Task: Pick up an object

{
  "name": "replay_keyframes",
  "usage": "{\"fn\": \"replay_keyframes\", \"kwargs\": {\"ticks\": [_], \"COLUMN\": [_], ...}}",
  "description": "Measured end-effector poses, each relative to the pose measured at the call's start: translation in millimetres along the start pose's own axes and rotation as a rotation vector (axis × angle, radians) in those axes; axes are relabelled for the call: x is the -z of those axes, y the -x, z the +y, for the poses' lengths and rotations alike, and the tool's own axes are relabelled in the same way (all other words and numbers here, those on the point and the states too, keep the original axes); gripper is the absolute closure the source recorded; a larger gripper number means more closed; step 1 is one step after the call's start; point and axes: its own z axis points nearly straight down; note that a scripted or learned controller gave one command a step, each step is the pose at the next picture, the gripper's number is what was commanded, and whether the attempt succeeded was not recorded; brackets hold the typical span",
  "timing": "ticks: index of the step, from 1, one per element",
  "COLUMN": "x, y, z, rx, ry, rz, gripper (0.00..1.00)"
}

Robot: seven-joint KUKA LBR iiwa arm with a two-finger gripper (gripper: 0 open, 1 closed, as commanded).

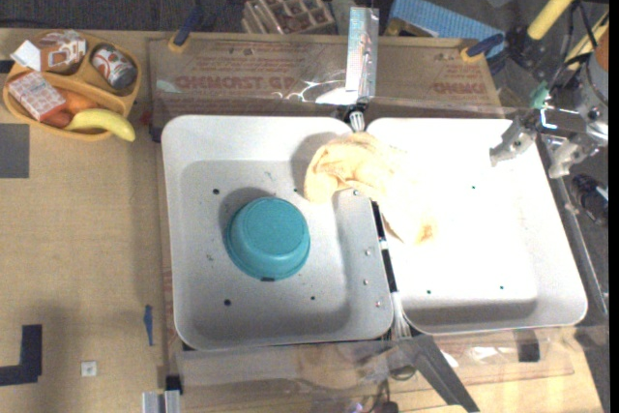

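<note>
Yellow plastic, a toy banana (104, 122), lies at the near edge of an orange tray of play food (19, 97) on the far left of the tabletop (77, 266), well apart from the bins. Moving right, the left white bin (184, 305) holds an upturned teal plastic bowl (269, 238), resting flat near the middle of its floor. Just beyond it, a crumpled pale yellow cloth (358, 171) drapes over the divide between the two bins, part of it in the left bin's far right corner and part trailing down into the right white bin (522, 305), whose floor otherwise lies bare. At the far right edge of that bin hovers the grey metal pincer (508, 146), at the end of the arm reaching in from the right; whether it is spread or pressed together I cannot tell from this slant, and nothing is visible between its tips. Judged from this, the pick has not begun: both bowl and cloth rest untouched, well to the left of the pincer. Still left are the approach, the descent over one of them, the closing and the lift.
</note>
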Motion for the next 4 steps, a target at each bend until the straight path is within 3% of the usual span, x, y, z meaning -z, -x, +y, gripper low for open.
{"fn": "replay_keyframes", "kwargs": {"ticks": [1,2,3,4], "x": [-106.3,-199.2,-188.0,-105.4], "y": [-69.1,-54.2,-53.9,-106.7], "z": [-7.7,7.6,9.2,44.1], "rx": [-0.078,0.141,0.136,0.379], "ry": [0.002,0.013,0.019,0.005], "rz": [0.0,0.002,0.004,-0.002], "gripper": [0.0,0.0,1.0,1.0]}}
